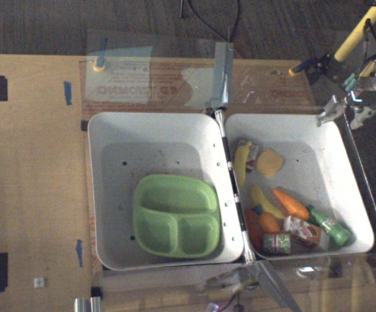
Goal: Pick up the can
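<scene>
The can (276, 242) is small, with a green and red label. It lies on its side at the near edge of the right bin (331, 168), against the front wall. It touches a red and white bottle (303, 232) on its right, and an orange ball (269, 222) sits just behind it. A red item (252, 227) lies to its left along the bin's dividing wall.
The right bin also holds a carrot (290, 203), a green bottle (330, 227), two bananas (241, 163) (266, 202), a yellow lump (269, 163) and a small pale item (252, 152). A green divided plate (175, 214) lies in the left bin (110, 155). Clamps and a yellow handle (358, 34) stand at the back right.
</scene>
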Robot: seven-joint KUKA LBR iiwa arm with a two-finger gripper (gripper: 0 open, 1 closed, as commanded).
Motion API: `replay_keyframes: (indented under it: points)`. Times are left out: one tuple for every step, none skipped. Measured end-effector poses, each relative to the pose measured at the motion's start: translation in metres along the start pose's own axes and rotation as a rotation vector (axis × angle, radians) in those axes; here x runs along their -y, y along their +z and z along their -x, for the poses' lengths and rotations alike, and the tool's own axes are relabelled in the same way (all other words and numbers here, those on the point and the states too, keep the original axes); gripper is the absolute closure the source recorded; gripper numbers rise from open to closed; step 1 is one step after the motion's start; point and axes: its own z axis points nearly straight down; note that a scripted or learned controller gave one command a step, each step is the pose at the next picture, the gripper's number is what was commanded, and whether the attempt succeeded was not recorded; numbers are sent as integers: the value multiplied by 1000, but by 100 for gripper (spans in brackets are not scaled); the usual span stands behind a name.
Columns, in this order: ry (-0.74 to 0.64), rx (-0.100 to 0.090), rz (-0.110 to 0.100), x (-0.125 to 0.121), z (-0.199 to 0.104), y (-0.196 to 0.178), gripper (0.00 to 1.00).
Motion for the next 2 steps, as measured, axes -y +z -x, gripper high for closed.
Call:
replay_keyframes:
  points:
    - [33,-1,-2,4,-11,106,0]
    - [35,-1,2,3,-10,95,100]
